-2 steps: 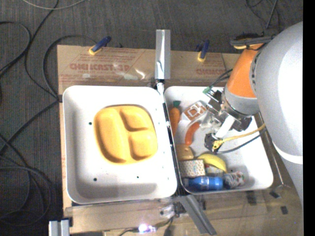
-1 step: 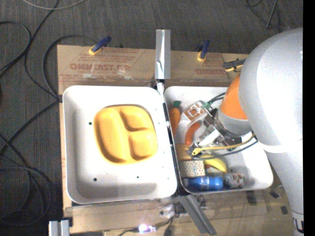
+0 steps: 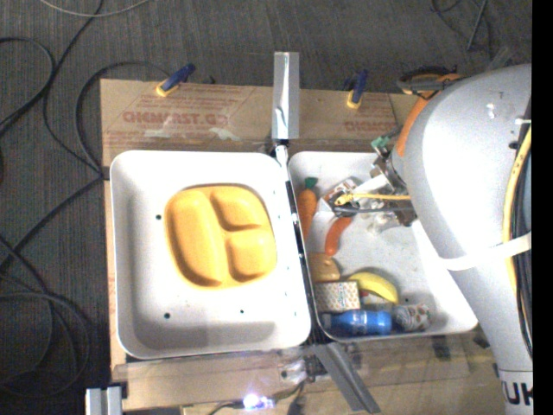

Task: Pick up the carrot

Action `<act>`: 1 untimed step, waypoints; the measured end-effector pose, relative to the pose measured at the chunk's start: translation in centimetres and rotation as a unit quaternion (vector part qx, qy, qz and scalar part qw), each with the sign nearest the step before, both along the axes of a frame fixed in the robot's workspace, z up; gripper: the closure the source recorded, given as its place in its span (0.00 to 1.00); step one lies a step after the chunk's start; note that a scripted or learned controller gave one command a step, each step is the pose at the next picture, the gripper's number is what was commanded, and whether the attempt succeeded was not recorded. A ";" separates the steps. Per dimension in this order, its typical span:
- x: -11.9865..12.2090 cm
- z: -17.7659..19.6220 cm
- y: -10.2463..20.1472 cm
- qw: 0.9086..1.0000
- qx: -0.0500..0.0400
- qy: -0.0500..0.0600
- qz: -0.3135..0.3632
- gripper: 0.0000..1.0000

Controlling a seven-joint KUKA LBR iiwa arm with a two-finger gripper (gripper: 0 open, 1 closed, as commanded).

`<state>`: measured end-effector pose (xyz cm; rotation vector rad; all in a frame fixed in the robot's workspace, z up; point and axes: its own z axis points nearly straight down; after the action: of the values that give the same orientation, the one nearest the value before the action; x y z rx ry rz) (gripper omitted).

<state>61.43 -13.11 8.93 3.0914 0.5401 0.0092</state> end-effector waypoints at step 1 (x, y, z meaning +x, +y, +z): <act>0.0 9.8 0.2 1.000 0.000 0.006 0.024 1.00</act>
<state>61.45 -12.93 18.76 3.0791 0.6150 -0.0086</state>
